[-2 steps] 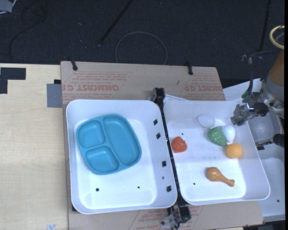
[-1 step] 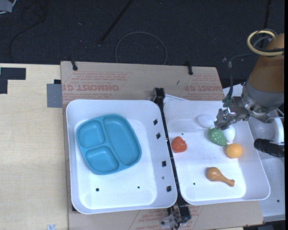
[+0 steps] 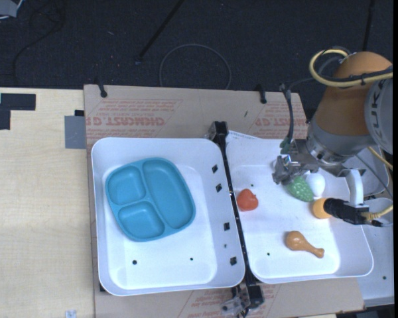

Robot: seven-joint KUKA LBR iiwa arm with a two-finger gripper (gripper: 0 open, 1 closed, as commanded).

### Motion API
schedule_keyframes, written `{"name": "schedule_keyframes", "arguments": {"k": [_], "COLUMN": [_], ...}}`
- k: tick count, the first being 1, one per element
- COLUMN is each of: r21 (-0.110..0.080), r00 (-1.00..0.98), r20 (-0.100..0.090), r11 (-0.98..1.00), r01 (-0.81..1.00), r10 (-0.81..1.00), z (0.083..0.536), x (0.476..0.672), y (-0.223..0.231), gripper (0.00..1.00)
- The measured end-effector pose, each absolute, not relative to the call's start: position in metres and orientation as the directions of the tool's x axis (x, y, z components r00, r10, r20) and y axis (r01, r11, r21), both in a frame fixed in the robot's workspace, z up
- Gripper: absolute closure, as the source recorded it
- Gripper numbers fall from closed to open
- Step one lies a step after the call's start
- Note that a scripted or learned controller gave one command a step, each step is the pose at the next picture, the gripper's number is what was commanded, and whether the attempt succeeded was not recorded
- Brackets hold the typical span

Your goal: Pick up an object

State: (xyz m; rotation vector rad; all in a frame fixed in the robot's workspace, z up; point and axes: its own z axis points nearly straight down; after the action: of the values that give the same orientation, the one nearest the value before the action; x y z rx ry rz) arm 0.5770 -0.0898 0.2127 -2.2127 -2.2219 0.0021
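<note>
My gripper (image 3: 289, 169) hangs low over the back of the right bin (image 3: 272, 270), coming in from the right. Just to its right and below lie a green knobbly object (image 3: 298, 189) and a white rounded object (image 3: 316, 184), touching each other. The gripper's tip is right next to the green one; whether they touch is unclear. Near the bin's left wall sits a red object (image 3: 247, 200). Toward the front lies a tan drumstick-shaped toy (image 3: 302, 242). A small orange-yellow object (image 3: 319, 208) rests right of the green one.
The left bin (image 3: 119, 270) holds a blue divided plate (image 3: 149, 197). A black divider rail (image 3: 229, 204) runs between the two bins. The arm's grey and orange body (image 3: 351, 105) looms over the right bin's back right corner.
</note>
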Motion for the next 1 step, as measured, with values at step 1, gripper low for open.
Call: {"name": "schedule_keyframes", "arguments": {"k": [1], "r21": [-0.005], "r00": [-0.005], "r20": [0.003], "r11": [0.005], "r01": [1.0], "r10": [1.0], "z": [0.2112], "x": [0.5702], "y": [-0.0271], "gripper": [1.0]}}
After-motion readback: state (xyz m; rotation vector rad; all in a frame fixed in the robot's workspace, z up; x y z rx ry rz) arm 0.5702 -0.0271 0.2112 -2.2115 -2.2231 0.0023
